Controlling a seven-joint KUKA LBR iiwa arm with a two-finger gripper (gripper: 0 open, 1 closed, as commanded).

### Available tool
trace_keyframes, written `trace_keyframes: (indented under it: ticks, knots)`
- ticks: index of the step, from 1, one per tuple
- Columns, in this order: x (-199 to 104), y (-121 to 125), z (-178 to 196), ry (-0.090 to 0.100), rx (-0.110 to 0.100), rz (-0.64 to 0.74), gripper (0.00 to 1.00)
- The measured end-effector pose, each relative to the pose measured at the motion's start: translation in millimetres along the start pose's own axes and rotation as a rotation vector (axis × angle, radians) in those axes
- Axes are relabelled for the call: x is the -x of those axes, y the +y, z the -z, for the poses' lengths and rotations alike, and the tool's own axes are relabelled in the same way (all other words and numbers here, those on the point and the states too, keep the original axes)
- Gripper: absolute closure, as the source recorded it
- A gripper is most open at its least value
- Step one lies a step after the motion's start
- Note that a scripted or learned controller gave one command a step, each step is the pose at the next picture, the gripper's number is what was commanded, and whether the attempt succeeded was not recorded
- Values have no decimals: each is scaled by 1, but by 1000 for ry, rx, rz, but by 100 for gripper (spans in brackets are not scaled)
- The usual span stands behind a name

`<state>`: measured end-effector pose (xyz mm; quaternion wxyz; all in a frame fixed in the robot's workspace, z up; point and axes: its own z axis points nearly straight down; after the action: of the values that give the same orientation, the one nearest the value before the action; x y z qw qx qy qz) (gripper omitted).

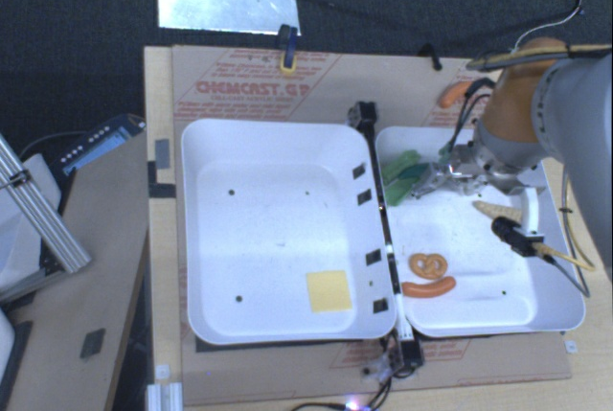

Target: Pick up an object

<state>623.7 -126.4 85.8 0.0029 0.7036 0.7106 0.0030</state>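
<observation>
My gripper is low over the back left part of the right bin, reaching in from the right. Its tip is at the right edge of a green leafy item that lies against the bin's left wall; I cannot tell if they touch. A tan wedge-shaped piece lies just in front of the wrist. An orange pretzel and an orange sausage sit near the bin's front left. In the left bin, a flat yellow square rests near the front right.
The divider between the bins carries several black clips. An orange item lies on the cardboard behind the right bin. A yellow and blue clamp stands at the cardboard's back edge.
</observation>
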Motion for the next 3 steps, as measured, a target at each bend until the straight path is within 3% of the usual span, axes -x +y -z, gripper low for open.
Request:
trace_keyframes:
  ticks: [1, 2, 3]
  knots:
    - [-46, 16, -1, -1, -5, -2, 0]
    - [-43, 16, 10, -1, -4, -3, 100]
    - [-33, 10, 98, -2, 2, -9, 100]
